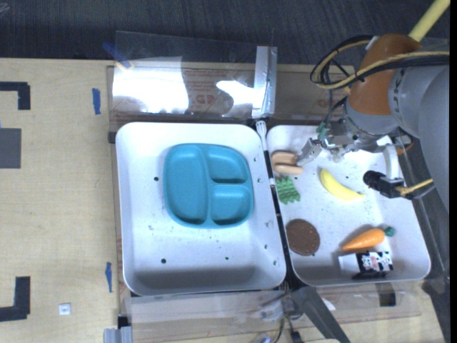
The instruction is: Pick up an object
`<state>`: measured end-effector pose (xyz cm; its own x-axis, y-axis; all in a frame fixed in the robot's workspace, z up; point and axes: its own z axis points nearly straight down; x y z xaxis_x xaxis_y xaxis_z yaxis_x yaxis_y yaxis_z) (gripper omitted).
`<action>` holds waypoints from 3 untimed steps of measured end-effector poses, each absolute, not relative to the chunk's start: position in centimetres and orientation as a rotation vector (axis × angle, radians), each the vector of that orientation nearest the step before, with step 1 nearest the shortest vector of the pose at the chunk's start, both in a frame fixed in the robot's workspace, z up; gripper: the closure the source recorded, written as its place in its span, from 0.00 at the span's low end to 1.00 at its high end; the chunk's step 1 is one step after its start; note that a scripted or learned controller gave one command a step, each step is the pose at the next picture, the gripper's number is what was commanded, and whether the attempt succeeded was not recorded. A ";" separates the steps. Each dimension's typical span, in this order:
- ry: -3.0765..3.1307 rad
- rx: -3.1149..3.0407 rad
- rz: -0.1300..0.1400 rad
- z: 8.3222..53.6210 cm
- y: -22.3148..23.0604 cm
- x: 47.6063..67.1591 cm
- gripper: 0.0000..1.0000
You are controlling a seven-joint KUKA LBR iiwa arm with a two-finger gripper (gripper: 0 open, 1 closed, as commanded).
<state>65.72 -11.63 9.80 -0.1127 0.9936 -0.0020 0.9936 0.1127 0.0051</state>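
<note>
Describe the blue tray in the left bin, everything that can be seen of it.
The blue tray is a rounded-corner rectangle, teal-blue, looking like smooth moulded plastic. Raised ridges split it into three compartments: one large on the left, two smaller on the right, stacked one above the other. All three look bare. It lies flat, open side up, about mid-floor of the left bin, clear of the walls. Nothing else touches it.
</note>
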 end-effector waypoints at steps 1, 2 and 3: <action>2.338 2.091 0.003 8.8 -14.4 62.3 0.00; 2.362 2.064 0.005 8.8 -11.3 58.0 0.00; 2.490 1.903 0.010 18.9 -5.7 60.2 0.00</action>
